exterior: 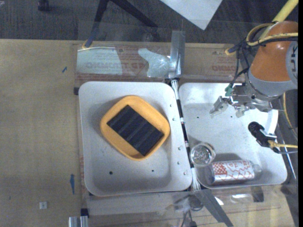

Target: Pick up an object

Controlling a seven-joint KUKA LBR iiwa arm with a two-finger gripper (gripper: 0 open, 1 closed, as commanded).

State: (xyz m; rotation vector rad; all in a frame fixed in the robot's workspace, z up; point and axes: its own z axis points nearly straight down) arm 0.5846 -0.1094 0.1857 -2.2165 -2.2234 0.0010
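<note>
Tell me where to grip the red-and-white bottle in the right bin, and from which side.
Grip the red-and-white bottle across its middle, probably from straight above. It lies on its side along the right bin's near wall, so fingers should close across its width. The round metal lid crowds its left end.

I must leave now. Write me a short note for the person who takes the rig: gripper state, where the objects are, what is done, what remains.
Gripper: above the right bin, upper part, holding nothing.
Objects: yellow tray with dark insert in the left bin; red-and-white patterned bottle lying on its side at the right bin's near edge, a round metal lid beside it.
Done: nothing picked.
Left: grasp and lift one object.
</note>
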